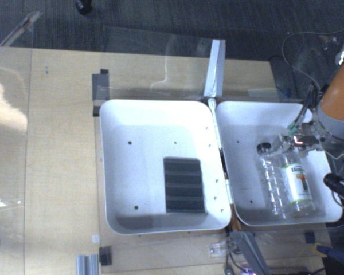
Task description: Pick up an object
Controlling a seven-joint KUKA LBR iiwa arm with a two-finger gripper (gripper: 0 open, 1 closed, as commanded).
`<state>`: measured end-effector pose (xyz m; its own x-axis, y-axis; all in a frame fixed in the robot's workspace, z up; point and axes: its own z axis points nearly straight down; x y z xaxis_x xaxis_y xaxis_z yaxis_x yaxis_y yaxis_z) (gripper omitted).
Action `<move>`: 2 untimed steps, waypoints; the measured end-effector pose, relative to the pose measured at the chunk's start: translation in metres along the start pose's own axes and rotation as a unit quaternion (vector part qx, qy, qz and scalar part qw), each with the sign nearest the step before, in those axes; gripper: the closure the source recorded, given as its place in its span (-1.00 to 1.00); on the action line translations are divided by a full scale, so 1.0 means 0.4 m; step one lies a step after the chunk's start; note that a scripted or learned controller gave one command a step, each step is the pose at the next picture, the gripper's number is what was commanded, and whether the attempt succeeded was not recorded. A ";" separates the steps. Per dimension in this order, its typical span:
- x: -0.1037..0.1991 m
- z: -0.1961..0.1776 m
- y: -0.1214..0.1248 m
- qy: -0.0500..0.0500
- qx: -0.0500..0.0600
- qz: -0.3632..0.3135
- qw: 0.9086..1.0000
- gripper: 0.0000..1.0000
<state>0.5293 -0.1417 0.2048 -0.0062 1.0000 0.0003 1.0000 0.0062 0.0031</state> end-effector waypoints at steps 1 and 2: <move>-0.052 0.291 0.181 -0.001 -0.004 -0.046 0.999 -1.00; -0.125 0.291 0.351 0.001 0.001 -0.103 0.995 -1.00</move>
<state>0.6704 -0.1909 0.0886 -0.2107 0.9775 0.0023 0.9776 0.2107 0.0007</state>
